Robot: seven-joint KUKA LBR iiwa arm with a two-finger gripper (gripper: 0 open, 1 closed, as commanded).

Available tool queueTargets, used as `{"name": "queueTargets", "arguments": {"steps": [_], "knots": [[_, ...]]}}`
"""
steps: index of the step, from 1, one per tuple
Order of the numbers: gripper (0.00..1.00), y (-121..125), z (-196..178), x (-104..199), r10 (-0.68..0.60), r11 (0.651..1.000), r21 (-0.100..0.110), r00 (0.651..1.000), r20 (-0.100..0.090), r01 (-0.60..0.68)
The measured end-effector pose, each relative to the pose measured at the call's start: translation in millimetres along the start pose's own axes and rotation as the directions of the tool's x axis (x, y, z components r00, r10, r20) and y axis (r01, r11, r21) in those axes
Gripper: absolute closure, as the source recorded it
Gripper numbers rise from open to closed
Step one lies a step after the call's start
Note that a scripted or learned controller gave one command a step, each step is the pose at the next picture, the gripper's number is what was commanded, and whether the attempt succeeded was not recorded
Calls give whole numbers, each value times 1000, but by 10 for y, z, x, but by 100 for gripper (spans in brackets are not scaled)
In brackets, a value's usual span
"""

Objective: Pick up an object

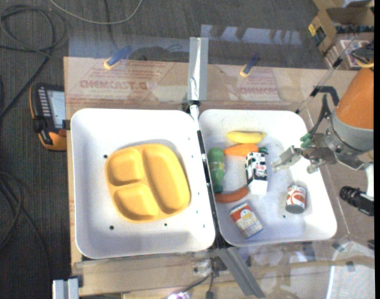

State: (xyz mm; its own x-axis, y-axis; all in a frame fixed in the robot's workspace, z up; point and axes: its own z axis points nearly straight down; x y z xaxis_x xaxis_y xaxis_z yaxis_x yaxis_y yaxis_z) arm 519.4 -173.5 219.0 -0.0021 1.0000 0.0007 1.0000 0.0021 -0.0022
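Jaws right of milk carton (256, 170)

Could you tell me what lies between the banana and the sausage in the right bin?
In the camera view, a carrot lies just below the banana, then bare bin floor before the sausage; the milk carton stands at that gap's right.

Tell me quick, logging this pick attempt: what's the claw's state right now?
Claw: over the right bin, above the can; nothing visibly held, open or closed cannot be told.
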Motion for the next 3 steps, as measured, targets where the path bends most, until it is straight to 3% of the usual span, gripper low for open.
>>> {"name": "queueTargets", "arguments": {"steps": [1, 2, 3], "knots": [[0, 433, 1202, 313, -117, 993, -2, 993, 0, 117], [100, 431, 1120, 316, -116, 993, 0, 993, -2, 116], [100, 660, 171, 549, -17, 1000, -1, 1000, 3, 17]]}}
